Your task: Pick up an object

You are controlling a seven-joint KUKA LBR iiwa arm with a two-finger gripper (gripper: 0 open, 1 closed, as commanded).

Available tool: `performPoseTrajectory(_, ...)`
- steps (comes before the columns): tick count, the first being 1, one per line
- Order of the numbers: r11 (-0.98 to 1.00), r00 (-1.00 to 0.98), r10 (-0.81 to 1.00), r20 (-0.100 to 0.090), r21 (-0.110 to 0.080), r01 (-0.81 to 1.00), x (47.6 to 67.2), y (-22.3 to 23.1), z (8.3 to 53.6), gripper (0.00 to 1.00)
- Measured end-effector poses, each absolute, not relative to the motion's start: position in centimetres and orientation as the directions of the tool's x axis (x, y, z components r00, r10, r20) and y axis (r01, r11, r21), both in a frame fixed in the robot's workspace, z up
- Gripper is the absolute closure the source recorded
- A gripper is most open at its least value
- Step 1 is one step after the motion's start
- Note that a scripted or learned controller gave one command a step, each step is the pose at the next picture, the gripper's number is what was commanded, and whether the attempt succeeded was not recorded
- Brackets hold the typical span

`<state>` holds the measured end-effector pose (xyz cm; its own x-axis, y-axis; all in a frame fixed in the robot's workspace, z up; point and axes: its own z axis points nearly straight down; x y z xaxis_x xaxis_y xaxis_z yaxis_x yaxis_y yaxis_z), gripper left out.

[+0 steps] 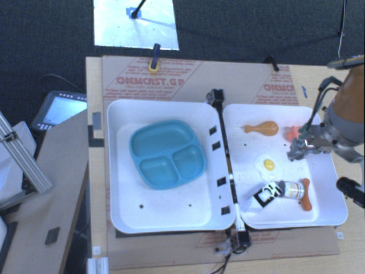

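The right bin [251, 218] holds a drumstick-shaped toy [262, 128], a fried egg toy [267, 165], a small bottle with a black-and-white label [279, 190], an orange carrot-like piece [306, 194] and a pinkish-red piece [292, 133]. My gripper [297, 149] hangs low at the right bin's far right side, just below the pinkish-red piece and right of the egg. Nothing shows between its tips. Its arm comes in from the right edge.
The left bin [122, 210] carries a blue divided plate [167, 153]. A black clip strip [221, 153] joins the two bins. A tablet [60, 112] lies off the bench to the left. Cardboard [188, 79] lines the bench beneath the bins.
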<state>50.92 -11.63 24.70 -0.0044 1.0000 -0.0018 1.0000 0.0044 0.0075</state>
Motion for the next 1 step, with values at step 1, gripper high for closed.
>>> performPoseTrajectory(1, 0.008, -0.008, 1.000, 0.000, 0.004, 1.000, 53.03, -7.32, 23.66, 1.00)
